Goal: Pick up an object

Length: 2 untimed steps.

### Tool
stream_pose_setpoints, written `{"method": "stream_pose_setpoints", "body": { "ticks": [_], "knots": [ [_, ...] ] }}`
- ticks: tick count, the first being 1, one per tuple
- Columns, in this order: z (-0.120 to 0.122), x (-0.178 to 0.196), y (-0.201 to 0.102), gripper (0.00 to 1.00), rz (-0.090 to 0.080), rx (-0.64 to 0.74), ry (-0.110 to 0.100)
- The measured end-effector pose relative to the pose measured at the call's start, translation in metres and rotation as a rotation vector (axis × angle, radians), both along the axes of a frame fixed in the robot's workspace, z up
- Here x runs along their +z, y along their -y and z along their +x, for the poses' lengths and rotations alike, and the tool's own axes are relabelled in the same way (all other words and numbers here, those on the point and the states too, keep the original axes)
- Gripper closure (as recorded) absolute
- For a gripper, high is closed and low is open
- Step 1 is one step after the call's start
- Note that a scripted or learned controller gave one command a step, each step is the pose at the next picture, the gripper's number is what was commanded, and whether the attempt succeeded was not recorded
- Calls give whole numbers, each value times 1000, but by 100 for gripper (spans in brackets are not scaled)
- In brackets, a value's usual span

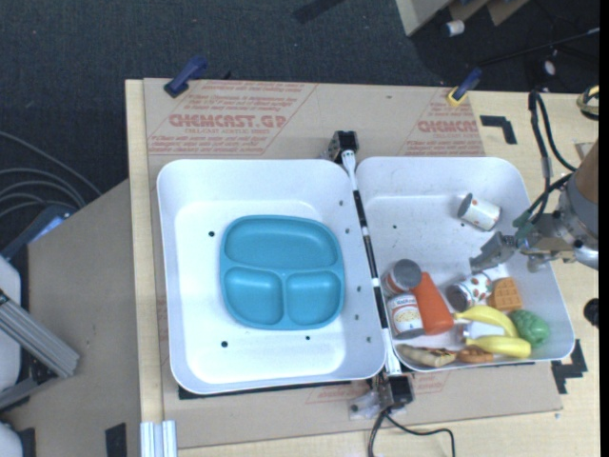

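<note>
My gripper hangs over the right side of the right bin, reaching in from the right edge. It stands open, and I see nothing between its fingers. Just below it lie a small white cup with red marks and an orange waffle-like piece. A white cylinder lies apart, up and to the left of the gripper. Along the bin's front sit a grey-topped can, a labelled jar, an orange bottle, two bananas, a green item and a brown piece.
The left bin holds a blue divided plate. A black divider with clamps runs between the bins. The upper half of the right bin has bare floor. Dark cables hang near the arm at the right.
</note>
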State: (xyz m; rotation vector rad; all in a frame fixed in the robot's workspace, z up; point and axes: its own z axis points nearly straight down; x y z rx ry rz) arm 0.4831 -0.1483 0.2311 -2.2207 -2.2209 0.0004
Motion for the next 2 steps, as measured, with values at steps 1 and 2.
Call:
{"method": "stream_pose_setpoints", "body": {
  "ticks": [1, 2],
  "knots": [
    [-4, -110, 49, 0, 1, -1, -1],
    [81, -147, 57, 0, -1, 1, 1]
  ]
}}
